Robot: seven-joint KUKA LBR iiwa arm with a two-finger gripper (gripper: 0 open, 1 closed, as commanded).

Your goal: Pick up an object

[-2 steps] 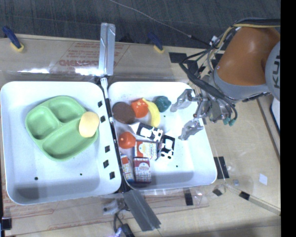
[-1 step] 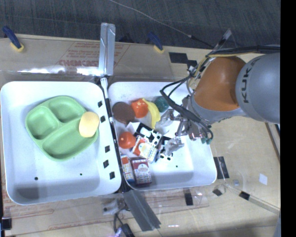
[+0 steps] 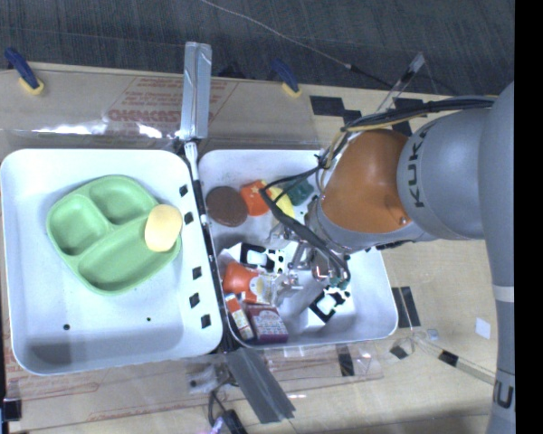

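Observation:
My gripper (image 3: 292, 269) hangs low over the middle of the right bin (image 3: 376, 287), among a pile of small objects. Just left of it lie an orange and white item (image 3: 239, 278) and a black-and-white patterned piece (image 3: 273, 259). A second black-and-white piece (image 3: 329, 303) lies to its right, and a maroon box (image 3: 268, 324) sits by the near wall. Further back are a brown disc (image 3: 226, 204), an orange object (image 3: 253, 194), a yellow piece (image 3: 283, 203) and a green piece (image 3: 300, 191). I see nothing clearly held.
The left bin (image 3: 36, 333) holds a green divided plate (image 3: 104, 229) with a yellow rounded object (image 3: 163, 228) on its right edge. The arm's orange band (image 3: 366, 183) and grey body (image 3: 462, 170) cover the right bin's far right part. A metal divider (image 3: 196, 89) stands between the bins.

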